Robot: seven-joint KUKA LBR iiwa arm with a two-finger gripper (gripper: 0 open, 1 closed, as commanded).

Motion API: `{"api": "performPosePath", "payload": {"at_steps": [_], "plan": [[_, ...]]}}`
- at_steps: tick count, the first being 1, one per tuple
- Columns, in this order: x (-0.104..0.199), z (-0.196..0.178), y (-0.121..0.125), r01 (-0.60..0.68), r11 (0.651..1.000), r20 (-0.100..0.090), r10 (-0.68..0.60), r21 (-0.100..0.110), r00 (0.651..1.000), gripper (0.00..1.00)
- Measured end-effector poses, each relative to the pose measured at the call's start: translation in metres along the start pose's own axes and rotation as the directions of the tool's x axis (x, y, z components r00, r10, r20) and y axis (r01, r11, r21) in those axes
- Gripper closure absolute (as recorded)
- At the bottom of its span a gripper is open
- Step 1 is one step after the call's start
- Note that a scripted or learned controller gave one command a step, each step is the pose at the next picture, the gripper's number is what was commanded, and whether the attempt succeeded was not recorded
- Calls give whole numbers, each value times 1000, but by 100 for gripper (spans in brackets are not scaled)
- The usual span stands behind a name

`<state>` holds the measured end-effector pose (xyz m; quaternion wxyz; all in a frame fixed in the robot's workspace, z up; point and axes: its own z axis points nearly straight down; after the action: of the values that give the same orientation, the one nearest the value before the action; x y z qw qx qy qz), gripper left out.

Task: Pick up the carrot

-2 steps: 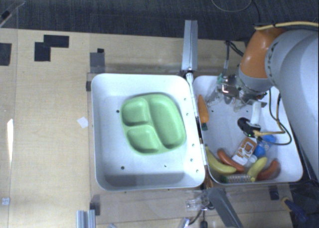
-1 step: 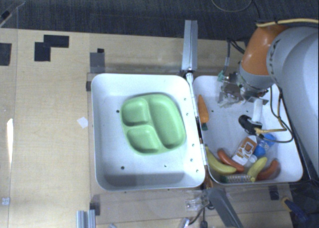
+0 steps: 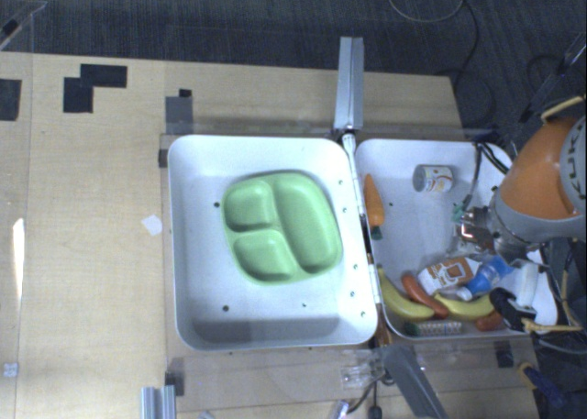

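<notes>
Carrot pick: approach step, nothing gripped.
Carrot (image 3: pixel 372 202) lies along right bin's (image 3: pixel 404 159) left wall; gripper (image 3: pixel 470 232) hangs near the right edge, grip state cannot be told. Next: cross leftward, descend over carrot.

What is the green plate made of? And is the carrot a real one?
The green plate looks like smooth moulded plastic: one even colour, soft sheen, rounded walls between its three sections. The carrot is probably a plastic toy, being evenly orange and smooth, but it is too small in this view to be sure.
</notes>
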<state>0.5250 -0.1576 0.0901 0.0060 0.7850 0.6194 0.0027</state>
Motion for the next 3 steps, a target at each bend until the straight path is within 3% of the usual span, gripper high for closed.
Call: {"api": "performPosePath", "payload": {"at_steps": [1,2,3], "plan": [[21,2,93,199,980,-4,-199,0,980,100],[5,3,93,333,943,-5,-333,0,943,100],[-14,4,149,394,919,-5,-394,4,919,100]]}}
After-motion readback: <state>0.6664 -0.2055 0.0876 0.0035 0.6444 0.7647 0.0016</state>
